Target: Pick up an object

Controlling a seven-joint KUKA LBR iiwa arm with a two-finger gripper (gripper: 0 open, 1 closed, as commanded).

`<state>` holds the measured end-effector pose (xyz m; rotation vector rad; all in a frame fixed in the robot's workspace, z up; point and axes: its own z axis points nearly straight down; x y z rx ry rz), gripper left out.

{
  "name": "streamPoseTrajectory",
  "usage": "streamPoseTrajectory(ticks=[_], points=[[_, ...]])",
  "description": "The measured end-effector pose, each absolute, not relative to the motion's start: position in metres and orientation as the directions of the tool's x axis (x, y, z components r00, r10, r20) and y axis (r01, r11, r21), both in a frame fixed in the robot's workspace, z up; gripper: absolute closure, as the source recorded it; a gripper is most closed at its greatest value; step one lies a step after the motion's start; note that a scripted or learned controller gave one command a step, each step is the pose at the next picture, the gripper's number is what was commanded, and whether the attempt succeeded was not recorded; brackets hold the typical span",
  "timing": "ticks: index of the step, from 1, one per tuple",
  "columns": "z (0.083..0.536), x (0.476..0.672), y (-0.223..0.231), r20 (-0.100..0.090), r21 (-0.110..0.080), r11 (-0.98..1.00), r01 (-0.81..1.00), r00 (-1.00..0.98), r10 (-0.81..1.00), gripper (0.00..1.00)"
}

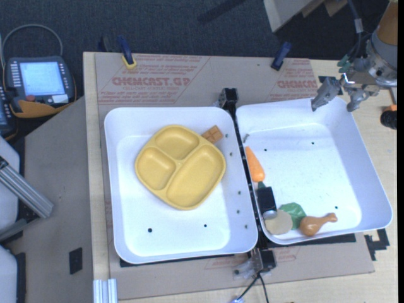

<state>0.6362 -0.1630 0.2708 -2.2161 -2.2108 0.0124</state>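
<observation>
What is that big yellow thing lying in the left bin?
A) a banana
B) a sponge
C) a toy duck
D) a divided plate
D: the yellow divided plate has three hollow sections parted by raised ridges, and it lies flat in the left bin.

Around the yellow divided plate (181, 166) in the left bin (120, 188), bare floor lies open below and to its left, while to its right — past the bins' shared wall — a carrot (254, 163), black block (266, 199) and drumstick (317, 221) crowd the right bin's near-left corner (its remaining floor is open).
</observation>
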Motion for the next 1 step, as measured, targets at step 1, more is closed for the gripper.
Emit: streamPoseTrajectory(ticks=[1], points=[[0.2786,0.6383,-0.1624,0.0,0.0,0.0,1.0,0.0,1.0,0.0]])
